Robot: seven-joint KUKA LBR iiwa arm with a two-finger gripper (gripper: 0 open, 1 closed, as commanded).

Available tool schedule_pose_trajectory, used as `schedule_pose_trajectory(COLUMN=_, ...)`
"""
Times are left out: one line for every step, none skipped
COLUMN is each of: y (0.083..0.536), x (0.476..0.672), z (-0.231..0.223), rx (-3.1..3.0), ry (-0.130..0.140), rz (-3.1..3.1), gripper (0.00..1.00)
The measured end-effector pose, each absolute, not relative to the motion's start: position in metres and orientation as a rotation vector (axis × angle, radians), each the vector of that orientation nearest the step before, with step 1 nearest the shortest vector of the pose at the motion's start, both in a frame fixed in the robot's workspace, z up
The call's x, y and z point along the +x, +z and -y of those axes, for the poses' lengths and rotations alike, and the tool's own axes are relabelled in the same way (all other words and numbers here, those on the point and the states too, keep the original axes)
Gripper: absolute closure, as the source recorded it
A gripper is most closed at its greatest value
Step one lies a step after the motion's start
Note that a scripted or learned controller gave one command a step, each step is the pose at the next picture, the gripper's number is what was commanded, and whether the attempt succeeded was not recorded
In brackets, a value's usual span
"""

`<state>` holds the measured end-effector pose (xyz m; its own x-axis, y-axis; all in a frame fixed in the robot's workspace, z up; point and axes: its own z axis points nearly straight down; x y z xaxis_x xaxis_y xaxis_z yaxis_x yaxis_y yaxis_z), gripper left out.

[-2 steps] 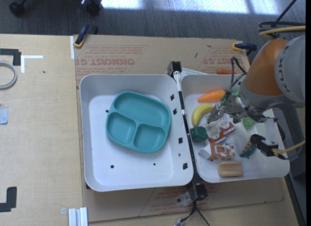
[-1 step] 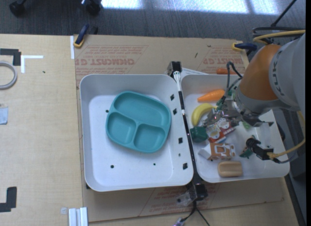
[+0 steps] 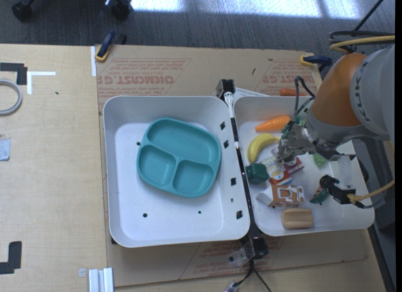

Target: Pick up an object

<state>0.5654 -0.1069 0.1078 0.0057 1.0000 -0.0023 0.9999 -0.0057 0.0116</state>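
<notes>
Arm (image 3: pixel 370 90) cut by right edge

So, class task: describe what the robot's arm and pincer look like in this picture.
The arm is bulky, rounded and grey, with a broad orange band above the wrist. Yellow and black cables run along it. The pincer is a small, dark metallic assembly at its tip, over the right bin.

One fixed camera looks down (at a slant) on both bins (image 3: pixel 166 237), from above the bench.

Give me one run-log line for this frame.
gripper low in right bin | above small packet | banana beside | no grasp confirmed
</notes>
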Motion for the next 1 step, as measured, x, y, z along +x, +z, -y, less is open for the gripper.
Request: schedule_pose_trajectory(y=0.1078, x=0.5654, z=0.1068, rx=2.221, ry=0.010, rz=-2.208, gripper=0.00)
